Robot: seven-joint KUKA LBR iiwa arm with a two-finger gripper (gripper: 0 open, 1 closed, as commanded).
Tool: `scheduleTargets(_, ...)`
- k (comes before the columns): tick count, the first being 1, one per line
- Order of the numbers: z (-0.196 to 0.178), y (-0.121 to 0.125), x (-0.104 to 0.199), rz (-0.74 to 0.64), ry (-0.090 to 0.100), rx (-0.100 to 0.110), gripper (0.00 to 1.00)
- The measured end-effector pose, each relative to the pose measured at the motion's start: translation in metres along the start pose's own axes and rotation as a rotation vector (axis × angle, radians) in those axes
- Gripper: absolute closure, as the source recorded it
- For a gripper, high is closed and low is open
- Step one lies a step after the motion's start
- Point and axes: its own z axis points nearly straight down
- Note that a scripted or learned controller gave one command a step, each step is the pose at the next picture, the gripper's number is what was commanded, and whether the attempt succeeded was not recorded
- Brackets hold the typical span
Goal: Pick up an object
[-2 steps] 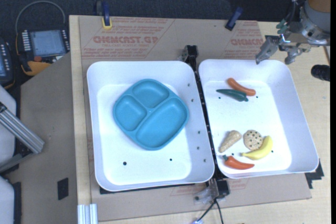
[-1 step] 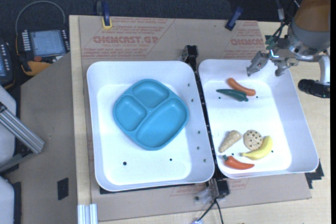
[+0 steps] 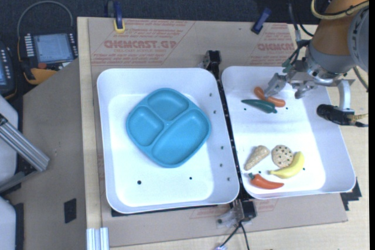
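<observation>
The claw (image 3: 288, 84) is seen in the upper right of the frame, low over the right bin (image 3: 328, 143), with its fingers spread and nothing between them. For a clean pick, it should be lowered straight down with the fingers set across the narrow width of one item, so that the neighbour is not nudged. The carrot (image 3: 269, 97) lies just below and left of the claw, close to one fingertip, with the green pepper (image 3: 259, 105) touching it on its lower left. Contact between fingertip and carrot cannot be judged.
</observation>
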Motion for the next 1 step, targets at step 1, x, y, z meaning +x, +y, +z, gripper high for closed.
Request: scheduleTargets(1, 0.0423, 0.0078, 0.0010, 0.001, -0.002, -0.031, 0.00)
